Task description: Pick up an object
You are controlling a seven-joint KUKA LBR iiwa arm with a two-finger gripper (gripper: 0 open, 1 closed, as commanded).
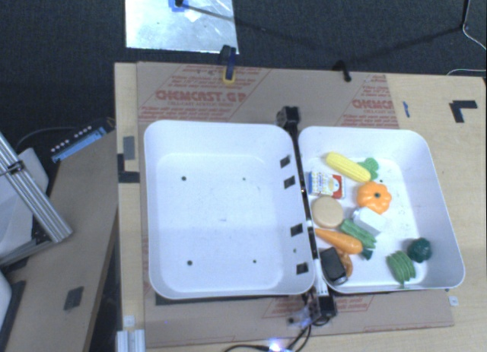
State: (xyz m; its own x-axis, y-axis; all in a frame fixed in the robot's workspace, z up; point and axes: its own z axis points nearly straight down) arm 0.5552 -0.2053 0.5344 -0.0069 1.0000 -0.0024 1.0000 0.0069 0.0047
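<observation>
Two white bins sit side by side on the bench, and from my remote station I look down on them at a slant. In the left bin [221, 214] I see just its bare white floor with a few small dark dots on it. The right bin [437, 214] holds all the objects, gathered mostly toward its left and lower parts. Near the top lies a yellow corn cob [348, 166] with a green end, tilted. Just below and left of it is a small white and red card [325, 185]. An orange pumpkin-like toy [374, 198] sits to the right of the card, and a round beige disc [329, 211] is just under the card. Below the disc an orange carrot [339, 240] lies slanted, touching a green and white piece [360, 229] beside it. A small black block [332, 263] rests at the lower left corner of this bin, next to the divider. At the lower right I see a striped green vegetable [401, 265] and, just beside it, a dark green round one [418, 249]. About the hand, I cannot tell if it is open or closed or if it holds anything. Every object lies in the bin, none is lifted.
</observation>
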